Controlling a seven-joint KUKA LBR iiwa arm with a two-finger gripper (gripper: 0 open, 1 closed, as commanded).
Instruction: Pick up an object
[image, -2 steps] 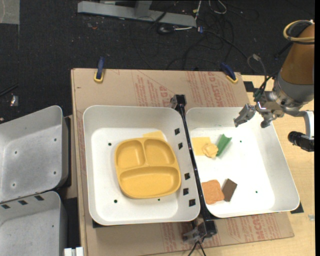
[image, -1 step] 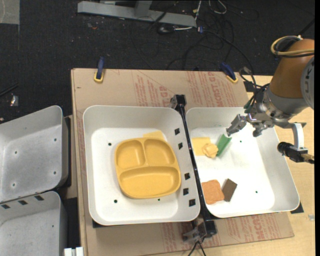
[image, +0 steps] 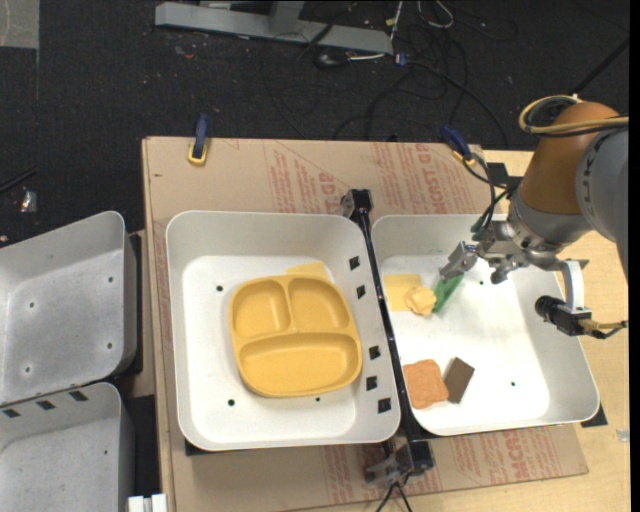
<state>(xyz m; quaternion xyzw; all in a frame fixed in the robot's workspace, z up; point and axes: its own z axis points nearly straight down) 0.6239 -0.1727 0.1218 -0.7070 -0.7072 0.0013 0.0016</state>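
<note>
Fingers of the gripper were seen spread apart above a green object lying in the right bin beside a yellow piece, on a cardboard sheet printed with red lettering too faint to be read.

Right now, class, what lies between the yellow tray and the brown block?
In the camera view, the black divider and the orange sponge lie between the tray and the block.
</note>
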